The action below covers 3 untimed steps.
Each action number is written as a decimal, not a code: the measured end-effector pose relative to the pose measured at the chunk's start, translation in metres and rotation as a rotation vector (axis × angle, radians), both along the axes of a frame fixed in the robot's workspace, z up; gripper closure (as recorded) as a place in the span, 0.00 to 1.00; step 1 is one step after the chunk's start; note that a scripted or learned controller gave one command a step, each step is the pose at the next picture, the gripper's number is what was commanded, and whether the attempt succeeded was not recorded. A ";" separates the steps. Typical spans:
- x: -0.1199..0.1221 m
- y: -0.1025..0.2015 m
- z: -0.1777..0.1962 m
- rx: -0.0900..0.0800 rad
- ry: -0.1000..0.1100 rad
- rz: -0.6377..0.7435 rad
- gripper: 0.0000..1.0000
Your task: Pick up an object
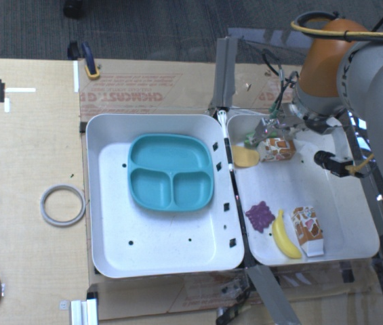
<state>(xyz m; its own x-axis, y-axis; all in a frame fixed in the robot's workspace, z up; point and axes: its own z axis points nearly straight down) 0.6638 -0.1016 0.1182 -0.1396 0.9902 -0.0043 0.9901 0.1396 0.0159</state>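
1. I see the hand (271, 128) low in the far corner of the right bin (340, 202), over a small orange-and-white packet (278, 149) beside a yellow lump (245, 157); whether it is wide or narrow, I cannot tell.
2. The packet sits near the bin wall; I judge a finger could catch the rim or divider.
3. The lump is touching the packet; a closing grip may nudge both and slip.
4. The banana (285, 235), purple piece (259, 215) and carton (307, 229) lie well apart, out of harm.

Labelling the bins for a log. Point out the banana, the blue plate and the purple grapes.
banana (285, 236), camera view, middle of its curved yellow body.
blue plate (171, 156), camera view, floor of its large upper compartment.
purple grapes (260, 215), camera view, centre of the bunch.
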 end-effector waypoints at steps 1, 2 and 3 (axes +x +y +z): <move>-0.005 -0.039 -0.025 -0.002 0.014 0.340 0.00; -0.015 -0.039 -0.026 -0.001 0.016 0.288 0.00; -0.066 -0.100 0.037 -0.002 0.015 0.295 0.00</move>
